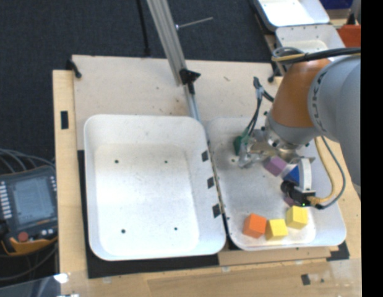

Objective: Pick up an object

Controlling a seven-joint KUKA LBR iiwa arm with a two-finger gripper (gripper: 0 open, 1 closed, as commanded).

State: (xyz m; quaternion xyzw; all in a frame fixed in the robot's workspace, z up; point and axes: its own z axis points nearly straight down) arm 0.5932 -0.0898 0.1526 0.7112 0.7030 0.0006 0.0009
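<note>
Grey arm [339, 98] reaching in from the right side of the camera view, bent downward toward the left. Broad orange band [296, 101] wrapping the segment just above the wrist. Below the band, a grey wrist section [290, 140] angled down and leftward. At the tip, metallic end effector [244, 159] pointing left and down, sitting low, its small parts blurred together. Dark cables [258, 107] running along the left side of the wrist, with a further black cable [330, 184] looping out on the lower right.
</note>
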